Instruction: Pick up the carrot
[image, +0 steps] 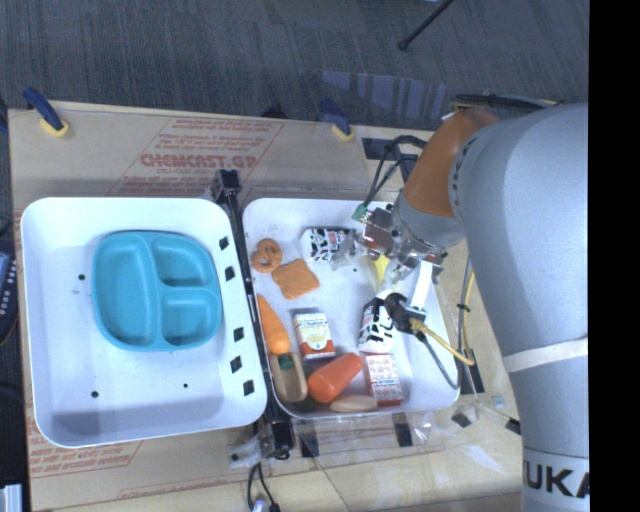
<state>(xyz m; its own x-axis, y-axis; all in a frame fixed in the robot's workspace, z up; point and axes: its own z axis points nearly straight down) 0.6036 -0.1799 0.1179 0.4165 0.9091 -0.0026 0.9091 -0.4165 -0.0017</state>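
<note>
The carrot (272, 322) is a slim orange stick lying lengthwise along the left wall of the right bin (437, 385), with its green end toward the front. My gripper (383, 250) hangs over the back right part of that bin, well to the right of the carrot and apart from it. It sits just beside a black-and-white patterned pack (327, 243). The arm's grey body and orange band cover the gripper's tip.
Around the carrot lie a brown ring (266, 255), an orange cracker-like square (296, 279), a small printed box (316, 334), a fat red-orange piece (334, 376), another box (382, 378) and a second black-and-white pack (377, 323). The left bin (60, 380) holds a blue divided plate (157, 290).
</note>
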